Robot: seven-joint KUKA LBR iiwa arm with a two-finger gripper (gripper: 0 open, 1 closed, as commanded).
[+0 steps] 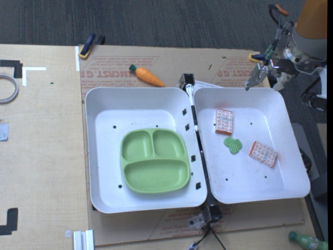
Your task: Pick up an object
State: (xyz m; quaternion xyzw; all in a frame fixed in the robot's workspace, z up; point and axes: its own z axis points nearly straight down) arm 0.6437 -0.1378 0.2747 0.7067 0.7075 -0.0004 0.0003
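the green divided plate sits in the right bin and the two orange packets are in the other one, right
Not quite. In the camera view the green divided plate sits in the left bin, not the right. The two orange packets lie in the other one, the right bin.

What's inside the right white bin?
Inside the right white bin: two orange patterned packets and a small green ridged piece. Nothing looks stacked or covered.
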